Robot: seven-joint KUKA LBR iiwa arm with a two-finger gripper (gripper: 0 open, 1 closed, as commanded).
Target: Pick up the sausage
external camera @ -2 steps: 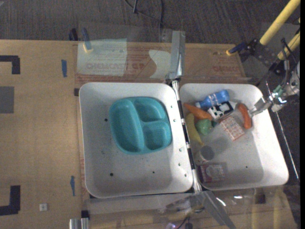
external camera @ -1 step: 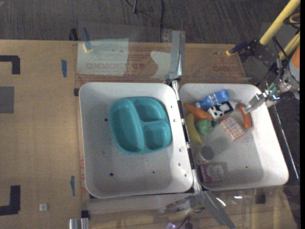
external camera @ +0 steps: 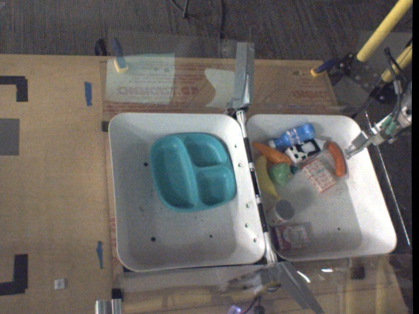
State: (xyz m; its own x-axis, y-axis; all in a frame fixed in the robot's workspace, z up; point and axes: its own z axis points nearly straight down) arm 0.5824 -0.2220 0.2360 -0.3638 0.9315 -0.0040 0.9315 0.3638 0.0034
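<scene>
The sausage (external camera: 336,158) is a short orange-red link lying in the right bin (external camera: 376,201), near its upper right part. It rests just right of a pink-patterned box (external camera: 319,174). My gripper (external camera: 355,148) reaches in from the right edge and hangs just right of and slightly above the sausage's upper end, over the bin's right side. Nothing visibly hangs from it.
Crowded left of the sausage are a cow-patterned toy (external camera: 304,151), a blue bottle (external camera: 294,136), an orange carrot (external camera: 270,152), a yellow banana (external camera: 264,175) and a green piece (external camera: 280,173). Lower down lie a grey can (external camera: 283,209) and a packet (external camera: 292,235). A teal divided plate (external camera: 194,170) sits in the left bin (external camera: 131,227).
</scene>
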